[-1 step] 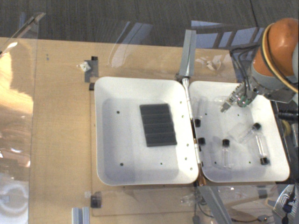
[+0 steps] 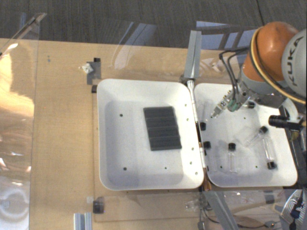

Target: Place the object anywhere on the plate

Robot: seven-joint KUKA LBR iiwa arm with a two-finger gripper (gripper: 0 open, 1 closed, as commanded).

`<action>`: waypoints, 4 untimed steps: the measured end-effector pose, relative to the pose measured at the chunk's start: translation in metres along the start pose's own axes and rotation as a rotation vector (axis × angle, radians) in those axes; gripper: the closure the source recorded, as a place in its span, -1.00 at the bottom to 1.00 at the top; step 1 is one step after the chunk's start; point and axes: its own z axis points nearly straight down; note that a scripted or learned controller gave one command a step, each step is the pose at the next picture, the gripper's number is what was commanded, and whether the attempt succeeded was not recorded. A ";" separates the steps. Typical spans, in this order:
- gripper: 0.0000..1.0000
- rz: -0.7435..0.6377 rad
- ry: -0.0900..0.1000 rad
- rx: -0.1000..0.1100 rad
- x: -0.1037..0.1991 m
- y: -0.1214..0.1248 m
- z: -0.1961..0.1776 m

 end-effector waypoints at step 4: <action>1.00 0.179 0.004 0.003 0.224 0.170 0.075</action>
